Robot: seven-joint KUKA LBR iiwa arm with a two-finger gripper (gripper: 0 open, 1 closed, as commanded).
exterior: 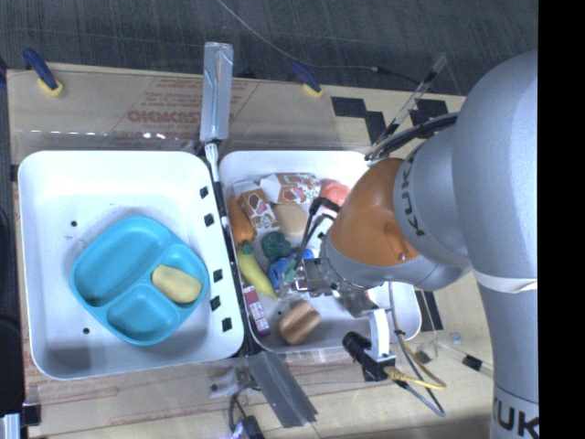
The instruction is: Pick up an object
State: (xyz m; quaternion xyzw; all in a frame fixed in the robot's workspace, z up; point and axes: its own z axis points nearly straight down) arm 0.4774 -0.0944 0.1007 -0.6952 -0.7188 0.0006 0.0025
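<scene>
Two shallow white bins sat side by side across the middle of the frame: the left bin (pixel 37 245) and the right bin (pixel 274 161), divided by a shared wall with black clips.

In the left bin lay one blue divided tray (pixel 114 268), tilted on the diagonal, with three compartments. One yellow, potato-like lump (pixel 177 283) rested in its right-hand compartment, toward the centre of the picture.

My arm (pixel 475 199) came in from the right side of the frame, its orange band (pixel 370 222) hanging over the right bin. My gripper (pixel 306 277) was down among the clutter in the middle of that bin; whether it was clenched or released I could not tell, since the wrist hid most of it.

The right bin held the pile I was to pick from. I counted one orange carrot-shaped piece (pixel 240 222) along the left wall, one yellow banana-shaped piece (pixel 256 274) just below it, one dark green item (pixel 275 245) beside that, one tan bread roll (pixel 299 322) at the bottom of the bin, one pale bun-like piece (pixel 292 219) higher up, two printed cartons (pixel 294 188) near the top, and one red-orange piece (pixel 335 193) at the upper right, partly under my wrist. Something blue (pixel 282 271) lay just left of my gripper; I could not identify it.
</scene>
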